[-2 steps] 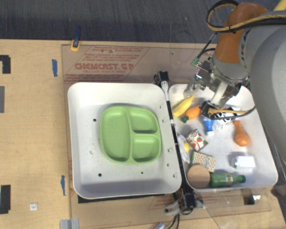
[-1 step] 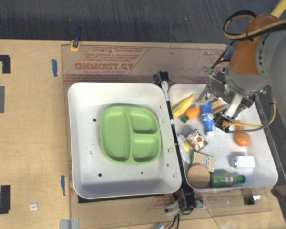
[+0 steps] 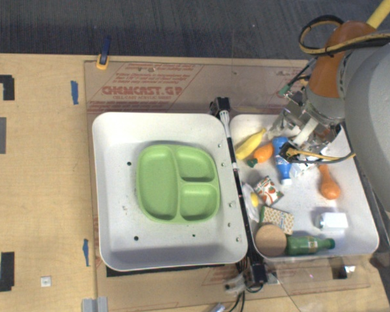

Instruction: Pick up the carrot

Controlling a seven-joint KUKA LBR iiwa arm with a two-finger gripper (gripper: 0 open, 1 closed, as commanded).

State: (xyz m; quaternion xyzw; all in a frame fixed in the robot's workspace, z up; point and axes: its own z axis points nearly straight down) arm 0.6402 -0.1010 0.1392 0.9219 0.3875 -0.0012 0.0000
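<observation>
My arm (image 3: 367, 90) comes in from the right side of the picture. It is grey, with an orange band near my wrist. My fingers (image 3: 298, 142) are low over the far part of the right bin (image 3: 354, 203). They sit in a mess of wires and dark bits, so I cannot tell if they are open or shut. I see nothing held between them.

The carrot (image 3: 329, 182) lies on the white floor of the right bin, near its right wall. It is orange, with its fat end toward the front of the bin. It is a little way from my fingers, closer to the front, and they do not touch it.

Just beside my fingers there is a blue thing (image 3: 283, 164). Next to that is a small orange ball (image 3: 263, 153), and a yellow banana (image 3: 249, 143) touches the ball. A red and white little box (image 3: 268, 190) sits in the middle of the bin. At the front there is a flat box with dots (image 3: 277, 220), a brown round thing (image 3: 270, 239) and a green bottle (image 3: 309, 244) lying on its side. A white block (image 3: 333, 221) lies between the carrot and the bottle.

The left bin (image 3: 107, 174) holds a green plate (image 3: 179, 182) with three parts. Both bins sit on the brown desk (image 3: 39, 174)
</observation>
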